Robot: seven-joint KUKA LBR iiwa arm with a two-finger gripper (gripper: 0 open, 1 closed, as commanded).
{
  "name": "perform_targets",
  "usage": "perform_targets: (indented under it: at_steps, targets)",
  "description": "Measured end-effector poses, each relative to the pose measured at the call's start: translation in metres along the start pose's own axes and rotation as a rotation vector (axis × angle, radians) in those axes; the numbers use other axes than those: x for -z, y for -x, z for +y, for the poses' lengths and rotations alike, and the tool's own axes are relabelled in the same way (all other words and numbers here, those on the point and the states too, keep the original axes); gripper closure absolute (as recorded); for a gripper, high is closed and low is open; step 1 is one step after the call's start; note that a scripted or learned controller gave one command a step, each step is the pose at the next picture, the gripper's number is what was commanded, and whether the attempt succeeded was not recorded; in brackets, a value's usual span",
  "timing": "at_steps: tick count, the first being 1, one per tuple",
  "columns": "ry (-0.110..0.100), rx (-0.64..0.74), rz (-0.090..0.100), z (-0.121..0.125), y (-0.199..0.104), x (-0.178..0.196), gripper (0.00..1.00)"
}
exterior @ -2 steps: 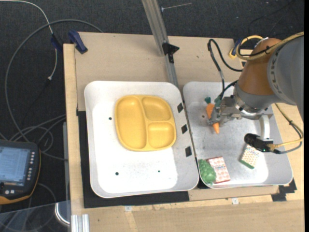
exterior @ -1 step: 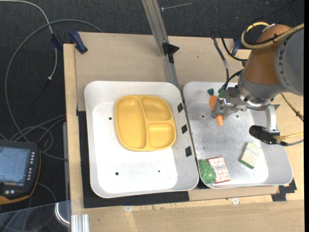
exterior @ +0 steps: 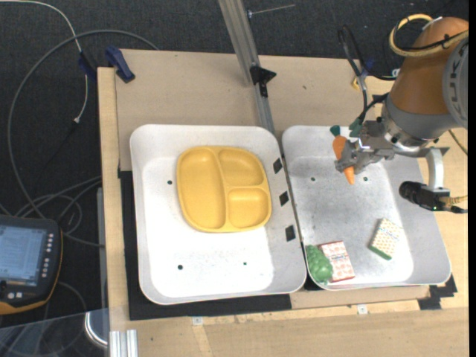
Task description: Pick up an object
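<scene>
Item one: the bench (exterior: 186, 88), plain brown, with two shallow white bins side by side.

Item two: the left bin (exterior: 149, 199). I see a yellow divided plate (exterior: 223, 187) lying flat in it, toward 12 o'clock of the bin's middle, three compartments facing up.

Item three: the right bin (exterior: 349, 222). At its 6 o'clock edge I count a green lumpy object (exterior: 319, 264) touching a small red and white box (exterior: 338, 261) on the box's 9 o'clock side. At about 4 o'clock lies a pale dotted sponge (exterior: 386, 238) with a green edge, well apart from the box.

Item four: the arm, grey with an orange band, coming in from 3 o'clock. Its claw (exterior: 354, 155) hangs over the right bin near 12 o'clock.

Item five: an orange carrot toy (exterior: 343, 157) with a green top, at the claw, pointing down toward 6 o'clock. I cannot tell how far the claw is open, nor whether it has the carrot in its grip or merely sits beside it.

Item six: a metal pole (exterior: 242, 36) crossing the bench at 12 o'clock, and a handheld control screen (exterior: 26, 262) off the bench at 8 o'clock.
</scene>
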State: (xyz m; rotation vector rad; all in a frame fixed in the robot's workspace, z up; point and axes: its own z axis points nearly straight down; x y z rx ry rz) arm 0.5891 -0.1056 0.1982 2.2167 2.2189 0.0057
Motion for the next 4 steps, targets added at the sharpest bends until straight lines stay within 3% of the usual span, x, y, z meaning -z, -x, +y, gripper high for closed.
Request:
perform_targets:
  at_steps: [1,2,3,4]
  targets:
    - [0.001,0.0,-0.001,0.003,0.007,0.062,1.0]
    - [-0.003,0.006,0.003,0.008,-0.052,0.066,1.0]
    - [-0.006,0.006,0.003,0.022,-0.11,0.051,1.0]
    - [-0.01,0.005,0.003,0.021,-0.166,0.039,1.0]
